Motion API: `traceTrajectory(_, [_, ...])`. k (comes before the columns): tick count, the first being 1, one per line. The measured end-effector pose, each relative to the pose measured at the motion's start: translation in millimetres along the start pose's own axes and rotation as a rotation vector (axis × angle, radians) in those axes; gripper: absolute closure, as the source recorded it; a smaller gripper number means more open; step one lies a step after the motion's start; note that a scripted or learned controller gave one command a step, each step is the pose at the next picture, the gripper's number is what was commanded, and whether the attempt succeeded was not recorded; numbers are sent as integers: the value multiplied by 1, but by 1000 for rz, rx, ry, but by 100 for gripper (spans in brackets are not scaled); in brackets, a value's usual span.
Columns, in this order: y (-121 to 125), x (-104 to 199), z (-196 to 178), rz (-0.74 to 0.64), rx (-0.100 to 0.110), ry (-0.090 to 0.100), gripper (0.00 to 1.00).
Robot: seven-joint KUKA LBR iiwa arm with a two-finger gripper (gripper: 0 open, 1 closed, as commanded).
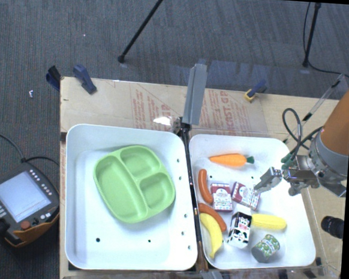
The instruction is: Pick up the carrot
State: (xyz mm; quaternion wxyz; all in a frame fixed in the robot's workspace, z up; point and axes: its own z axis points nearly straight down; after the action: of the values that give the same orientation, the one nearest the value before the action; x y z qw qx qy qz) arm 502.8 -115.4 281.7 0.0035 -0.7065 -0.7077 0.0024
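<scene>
- Pincer (270,181) hangs over the right bin (293,241), above the bare white floor between the carrot and the small cartons; whether it is parted or closed I cannot tell from this slant, and nothing is seen caught in it.
- Carrot (228,160) lies on its side in the far part of the right bin, near the back wall, lengthwise across the bin with its green stub toward the arm's side.
- It lies apart from its neighbours: the sausage (203,184) is nearer the camera by the divider, and the two cartons (233,196) sit a little nearer still.
- To do this step well, I judge the pincer should shift toward the back-left of the bin until it is centred over the thick orange body, not the green stub or the thin tip.
- Closing across the carrot's narrow width, square to its long axis, should give the surest hold, since a rounded, tapered shape may roll or squirt out if caught off-centre.
- Coming straight down should keep clear of the back wall and the cartons.
- Carrot looks bright orange, smooth and slightly glossy, like a toy, broad in the middle and tapering, with a short dark green top.
- Left bin (77,230) holds a green divided plate (135,184), which plays no part in this step.
</scene>
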Motion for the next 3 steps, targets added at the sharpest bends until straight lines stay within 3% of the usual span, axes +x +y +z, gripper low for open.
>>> traceTrajectory(1, [21, 8, 39, 88, -9, -1, 0])
traceTrajectory(2, [4, 14, 150, 295, -11, 0, 0])
traceTrajectory(3, [43, 4, 181, 371, 9, 0, 0])
